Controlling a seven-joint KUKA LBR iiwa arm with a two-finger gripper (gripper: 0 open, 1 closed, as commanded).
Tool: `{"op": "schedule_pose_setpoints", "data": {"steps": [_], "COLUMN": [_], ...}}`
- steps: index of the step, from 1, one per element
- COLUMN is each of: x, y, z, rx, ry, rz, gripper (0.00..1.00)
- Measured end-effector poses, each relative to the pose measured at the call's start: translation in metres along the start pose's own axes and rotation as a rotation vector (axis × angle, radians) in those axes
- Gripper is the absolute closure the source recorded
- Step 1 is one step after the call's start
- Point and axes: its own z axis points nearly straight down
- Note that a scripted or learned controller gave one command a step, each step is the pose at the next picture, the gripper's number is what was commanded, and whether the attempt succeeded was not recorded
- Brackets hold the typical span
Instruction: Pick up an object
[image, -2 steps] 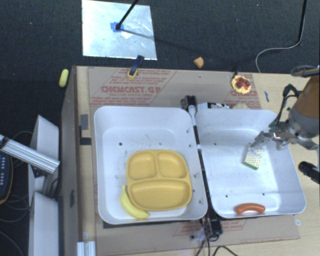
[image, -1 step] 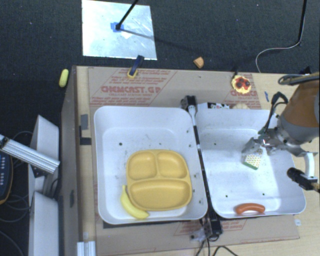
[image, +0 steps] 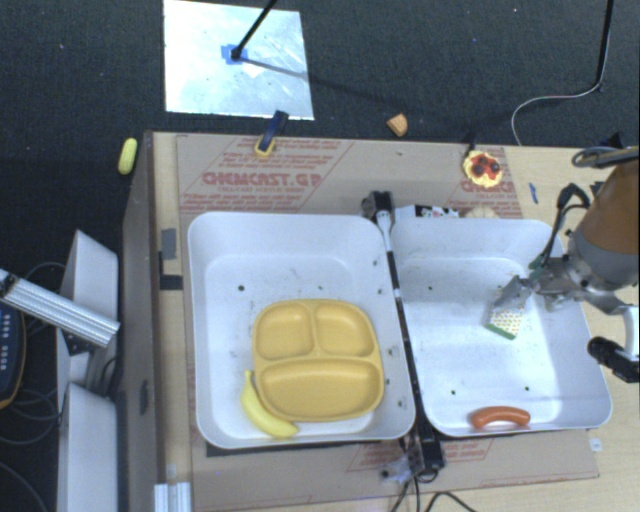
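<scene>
- The bench (image: 450, 165) carries two shallow white bins side by side, the left bin (image: 215, 300) and the right bin (image: 450, 380), meeting at a dark seam in the middle.
- The arm (image: 610, 225) reaches in from the right, its orange band sitting over the right bin's far right edge.
- A yellow divided plate (image: 318, 360) with three compartments lies in the near half of the left bin.
- A yellow banana (image: 262, 410) lies just beside the plate's near-left edge, seemingly touching it.
- The gripper (image: 520, 295) is low over the right bin's middle right; whether its fingers are spread or closed cannot be told.
- An orange sausage-shaped object (image: 499, 417) lies near the right bin's front wall, well apart from the gripper.
- A small green-and-white object (image: 507, 322) lies on the right bin's floor just below the gripper's tip; contact is unclear.
</scene>
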Motion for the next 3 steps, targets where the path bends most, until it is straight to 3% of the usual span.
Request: {"op": "schedule_pose_setpoints", "data": {"steps": [1, 2, 3], "x": [-0.008, -0.007, -0.007], "y": [-0.020, 0.026, 0.009], "z": [-0.077, -0.032, -0.003], "rx": [-0.001, 0.001, 0.002], "ry": [-0.001, 0.000, 0.000], "rz": [0.001, -0.003, -0.001], "gripper": [0.00, 0.00, 0.00]}}
